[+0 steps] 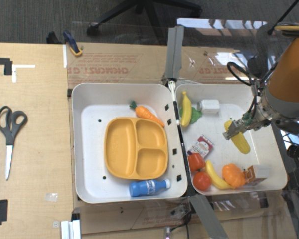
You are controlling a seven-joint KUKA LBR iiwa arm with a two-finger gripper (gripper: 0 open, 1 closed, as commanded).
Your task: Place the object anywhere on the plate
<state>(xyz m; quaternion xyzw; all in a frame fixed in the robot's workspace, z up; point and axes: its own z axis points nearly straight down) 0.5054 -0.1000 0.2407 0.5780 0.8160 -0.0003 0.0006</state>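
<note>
From the overhead camera I see the bench (30, 183) with two white bins side by side. The left bin (84, 148) holds the yellow plate (136, 148), a three-section one lying flat in the middle. A carrot (148, 114) rests just beyond the plate's far rim, close to touching it, and a blue bottle (148, 187) lies on its side just beside the plate's near edge.

The right bin (224, 97) carries the loose things. A banana (186, 109) lies along its left wall with a small green piece (196, 114) beside it, and a white block (209, 105) sits near the far wall. Further forward I see a red and white packet (202, 146), a red tomato (195, 161) against the left wall, another red tomato (202, 181) in front, a second banana (216, 176), an orange (233, 175) and a small carton (255, 174) near the right corner.

The arm (286, 78) comes in from the right, and its gripper (235, 130) hangs over the right bin, right on top of an ear of corn (240, 142) that lies tilted towards the bin's right side. The gripper overlaps the corn's upper end, but I cannot tell how far its fingers are spread or whether they have hold of the corn. The corn is in the right bin, well apart from the plate.

Off to the left, scissors (10, 128) lie on the bare bench
</note>
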